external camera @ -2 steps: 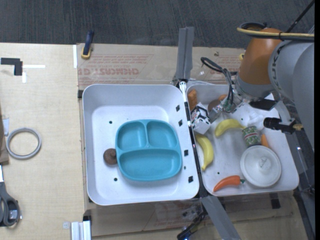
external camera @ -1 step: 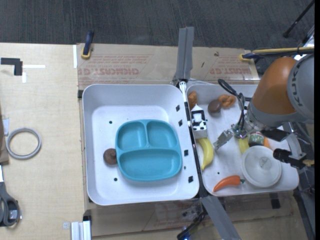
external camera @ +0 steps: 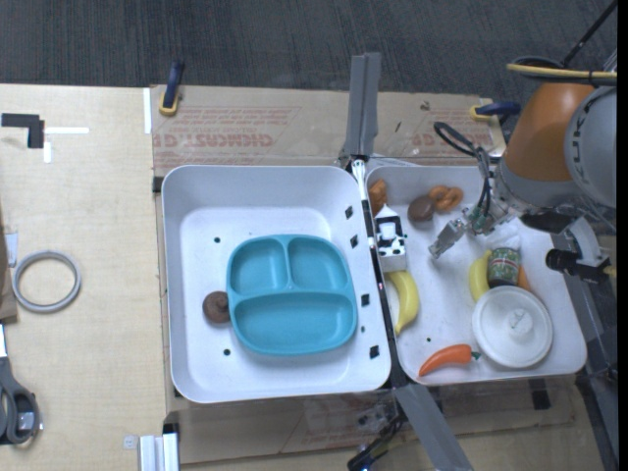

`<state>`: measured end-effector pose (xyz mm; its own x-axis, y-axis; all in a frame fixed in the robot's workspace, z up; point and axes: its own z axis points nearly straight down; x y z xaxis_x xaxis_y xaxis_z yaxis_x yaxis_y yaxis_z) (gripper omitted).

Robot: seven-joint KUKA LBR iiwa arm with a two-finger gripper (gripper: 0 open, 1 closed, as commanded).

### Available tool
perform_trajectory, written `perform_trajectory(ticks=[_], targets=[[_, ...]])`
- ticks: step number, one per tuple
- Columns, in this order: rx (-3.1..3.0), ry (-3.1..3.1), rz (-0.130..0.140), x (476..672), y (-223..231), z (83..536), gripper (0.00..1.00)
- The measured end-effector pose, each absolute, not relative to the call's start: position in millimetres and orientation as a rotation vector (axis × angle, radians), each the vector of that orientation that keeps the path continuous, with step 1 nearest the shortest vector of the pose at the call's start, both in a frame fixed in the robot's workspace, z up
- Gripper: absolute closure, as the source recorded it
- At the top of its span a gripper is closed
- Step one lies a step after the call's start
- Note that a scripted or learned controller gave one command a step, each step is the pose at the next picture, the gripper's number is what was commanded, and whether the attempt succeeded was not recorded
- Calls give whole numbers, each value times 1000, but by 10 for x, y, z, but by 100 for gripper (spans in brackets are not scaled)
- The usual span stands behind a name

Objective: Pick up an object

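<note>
My gripper (external camera: 444,240) hangs over the upper middle of the right bin (external camera: 432,312), pointing down and to the left, with bare white floor under it. Nothing shows in it. Just up and left of it lie a brown round piece (external camera: 422,208) and an orange pretzel-like piece (external camera: 446,197). A black-and-white cube (external camera: 390,244) sits to its left by the divider. Below are a yellow banana (external camera: 403,299), a green can (external camera: 503,265), a second yellow piece (external camera: 478,279), a white round bowl (external camera: 511,326) and an orange carrot-like piece (external camera: 446,358).
The left bin (external camera: 191,224) holds a blue divided plate (external camera: 291,293) and a brown round piece (external camera: 216,307) beside it. A grey ring (external camera: 44,281) and scissors (external camera: 18,412) lie on the bench at the left. The grey and orange arm (external camera: 549,135) covers the right bin's upper right corner.
</note>
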<state>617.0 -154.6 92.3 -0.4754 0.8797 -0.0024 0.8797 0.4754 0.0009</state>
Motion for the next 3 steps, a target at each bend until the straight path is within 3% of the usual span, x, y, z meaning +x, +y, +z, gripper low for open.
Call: perform_trajectory(ticks=[1, 2, 3], targets=[[1948, 2484, -14, 6554, -1453, 896, 0], [2202, 2238, 0, 6595, -1129, 933, 0], [2201, 2242, -10, 6583, -1136, 1012, 100]])
